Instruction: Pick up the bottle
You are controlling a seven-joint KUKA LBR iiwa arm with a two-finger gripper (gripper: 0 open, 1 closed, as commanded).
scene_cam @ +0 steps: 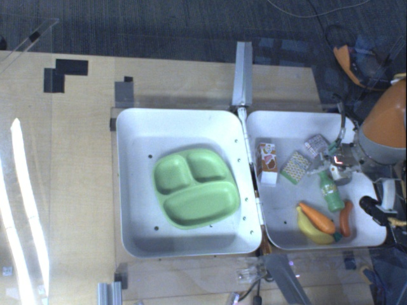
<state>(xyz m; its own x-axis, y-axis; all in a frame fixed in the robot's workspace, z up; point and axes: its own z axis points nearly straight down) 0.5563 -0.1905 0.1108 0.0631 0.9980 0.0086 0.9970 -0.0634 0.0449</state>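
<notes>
Green plastic, the bottle (pixel 331 194) lies in the right bin (pixel 280 234) near the worktop's right edge. Our tool (pixel 338 162) hovers at its cap end; we cannot tell its opening. We judge we're approaching: descend and close next.

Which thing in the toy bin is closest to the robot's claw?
The green bottle, lying right below the gripper; the carrot and banana sit farther down.

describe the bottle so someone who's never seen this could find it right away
Look in the right bin, toward its right side, just below the gripper. The bottle lies there, small and green, above the carrot and banana; nothing else in that bin is green plastic with a cap.
</notes>
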